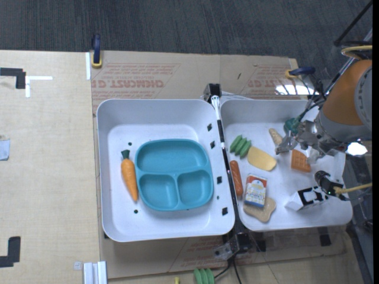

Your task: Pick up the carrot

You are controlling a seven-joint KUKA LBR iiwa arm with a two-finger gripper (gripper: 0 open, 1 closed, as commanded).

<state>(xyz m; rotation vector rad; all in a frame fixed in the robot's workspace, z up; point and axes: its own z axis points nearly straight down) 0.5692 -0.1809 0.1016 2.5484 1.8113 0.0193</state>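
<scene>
Currently the carrot [129, 177] is lying in the left bin [112, 215], just left of the blue tray [175, 174]. Gripper [296, 145] is hovering far right of the tray; grip state unclear. Should be crossing over and descending aligned across the carrot's middle.

Arm reaches in from right, orange band above wrist; pincer [294, 142] low, pointing left.

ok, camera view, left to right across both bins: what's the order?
carrot → blue divided plate → sausage → small box → orange block, with the hand just above it.
</scene>
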